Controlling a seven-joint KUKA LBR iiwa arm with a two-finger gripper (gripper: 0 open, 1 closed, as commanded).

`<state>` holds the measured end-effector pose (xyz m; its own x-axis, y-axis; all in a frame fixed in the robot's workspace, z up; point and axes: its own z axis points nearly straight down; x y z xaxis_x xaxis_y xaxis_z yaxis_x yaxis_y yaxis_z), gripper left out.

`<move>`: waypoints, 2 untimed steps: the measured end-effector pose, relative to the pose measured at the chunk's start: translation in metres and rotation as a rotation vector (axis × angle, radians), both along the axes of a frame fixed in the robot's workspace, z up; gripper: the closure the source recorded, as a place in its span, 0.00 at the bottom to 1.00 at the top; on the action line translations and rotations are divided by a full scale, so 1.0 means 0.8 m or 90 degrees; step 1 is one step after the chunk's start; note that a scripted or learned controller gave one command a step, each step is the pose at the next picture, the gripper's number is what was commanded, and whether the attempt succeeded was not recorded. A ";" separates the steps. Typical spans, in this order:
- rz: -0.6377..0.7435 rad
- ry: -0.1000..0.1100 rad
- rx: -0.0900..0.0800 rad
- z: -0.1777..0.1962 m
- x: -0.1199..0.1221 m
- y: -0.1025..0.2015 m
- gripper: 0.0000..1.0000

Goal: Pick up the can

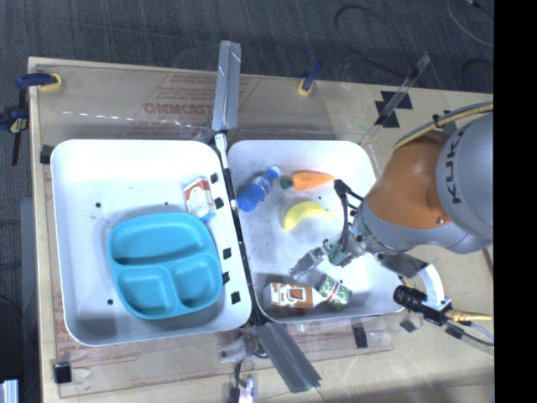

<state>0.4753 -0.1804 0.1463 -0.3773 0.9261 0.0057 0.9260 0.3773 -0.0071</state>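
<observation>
Can (333, 292), a small green-and-red metal cylinder lying on its side, rests at the near wall of the right white bin (361, 154), touching the brown juice carton (292, 296) on its left. The grey two-finger tool (312, 263) hovers just above and left of it, seemingly spread and pinching nothing. A good grasp probably means shifting toward the can, straddling its round body across the axis, clear of the carton and wall.

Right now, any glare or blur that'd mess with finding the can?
Camera view: left bin floor washed out by bright light; can small and soft by the right bin's near wall; tool blurry above it; tray crisp, soft shadow under it.
</observation>
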 end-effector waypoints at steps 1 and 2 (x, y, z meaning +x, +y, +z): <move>0.017 0.001 0.001 0.006 0.000 0.036 0.00; 0.017 0.001 0.001 0.006 0.000 0.036 0.00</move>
<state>0.4756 -0.1518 0.1508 -0.4014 0.9159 0.0072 0.9158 0.4014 -0.0082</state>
